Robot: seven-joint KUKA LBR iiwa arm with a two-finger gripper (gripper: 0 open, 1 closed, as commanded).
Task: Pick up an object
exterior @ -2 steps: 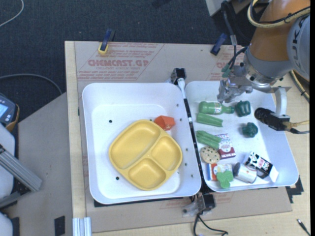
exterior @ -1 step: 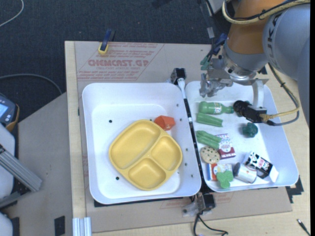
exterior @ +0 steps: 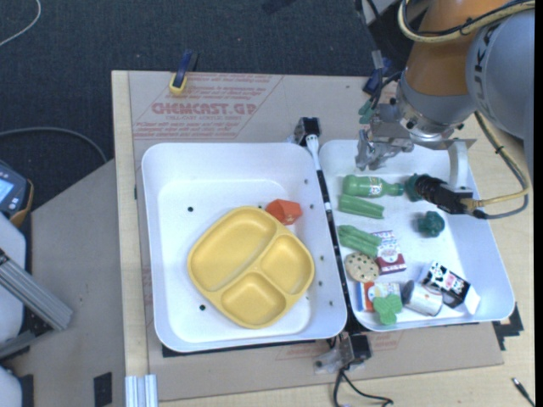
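Gripper (exterior: pixel 373 153) over right bin's (exterior: pixel 492 261) far end, grip state unclear.
Green bottle (exterior: pixel 371 186) just below it; yellow tray (exterior: pixel 250 266) well left.

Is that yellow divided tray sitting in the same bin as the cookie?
No, the yellow divided tray lies in the left bin, while the cookie lies in the right bin.

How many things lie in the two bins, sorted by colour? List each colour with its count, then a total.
Yellow: 1 (divided tray)
Orange: 1 (block)
Green: 5, all in the right bin
Other colours: 4 (cookie, packets, can)
Total: 11
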